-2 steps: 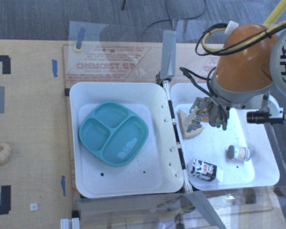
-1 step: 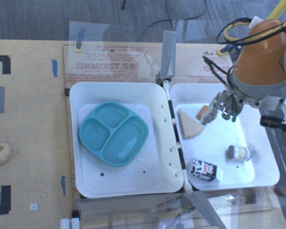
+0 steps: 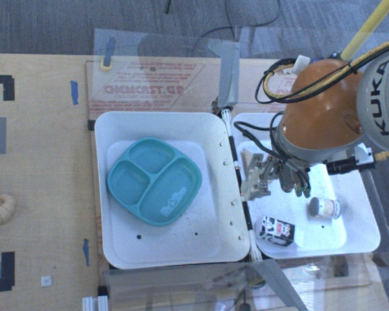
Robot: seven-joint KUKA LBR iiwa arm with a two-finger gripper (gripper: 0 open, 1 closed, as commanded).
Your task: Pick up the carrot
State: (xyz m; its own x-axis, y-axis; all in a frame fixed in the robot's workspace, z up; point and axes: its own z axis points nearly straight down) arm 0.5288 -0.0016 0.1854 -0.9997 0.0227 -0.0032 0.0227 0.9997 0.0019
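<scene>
Teal plate smooth plastic; bench matt wood.

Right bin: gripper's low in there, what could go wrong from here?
1. The gripper hangs close to the left bin's rim; a descent could clip it.
2. The nearest things in the right bin are a black-and-white carton and a small jar; a grasp may take or knock one of them.
3. The arm hides part of the bin floor, so the target is unconfirmed.
</scene>
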